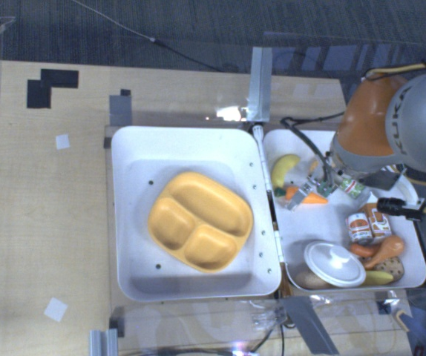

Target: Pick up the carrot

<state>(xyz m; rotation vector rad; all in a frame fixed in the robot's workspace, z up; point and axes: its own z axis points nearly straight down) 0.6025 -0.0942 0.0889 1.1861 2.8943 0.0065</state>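
A: Arm (402, 124) covers the right bin's (413, 273) far right corner; what lies beneath it is hidden. Fingers (318, 184) are low over the carrot (307, 196).

B: Open or closed?

A: Can't tell, too small and cluttered there. Something metallic and a green-and-white packet (352, 189) crowd the tips. The carrot lies right at the fingers, its orange body poking out toward the divider between bins. Whether it sits between them, I can't make out.

B: Neighbours?

A: Yellow banana-like piece (285, 169) just beyond the fingers, toward the bin's far left corner. Near side: two small cans (367, 226), a drumstick (380, 252), a white lid or bowl (334, 263), another yellow piece (378, 277) partly tucked behind the bowl.

B: Room to move?

A: A bare strip of bin floor between the fingers and the bowl. Left bin (124, 221) holds a yellow divided tray (200, 219), with open white margin around it. Surface (42, 213) left of that is clear wood.
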